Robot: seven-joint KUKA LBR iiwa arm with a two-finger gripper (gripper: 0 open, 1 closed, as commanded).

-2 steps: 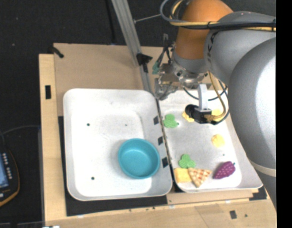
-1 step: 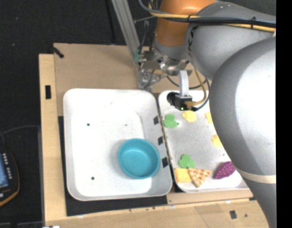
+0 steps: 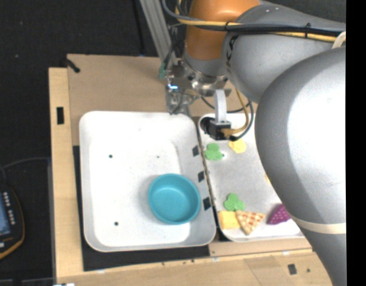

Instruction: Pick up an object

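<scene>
My gripper (image 3: 178, 103) hangs over the far right corner of the left bin (image 3: 111, 142), just above its back rim. I see nothing between its fingers. A teal bowl (image 3: 174, 198) sits in the left bin near its front right corner. The right bin (image 3: 254, 171) holds a green toy piece (image 3: 214, 152), a yellow piece (image 3: 237, 146), a second green piece (image 3: 233, 202), a yellow block (image 3: 228, 220), a pizza slice (image 3: 250, 221) and a purple grape bunch (image 3: 280, 214).
The arm's large grey body covers the right side of the right bin. Tan bench surface (image 3: 111, 82) lies behind the bins. A handheld controller (image 3: 4, 219) rests off the bench at the left edge.
</scene>
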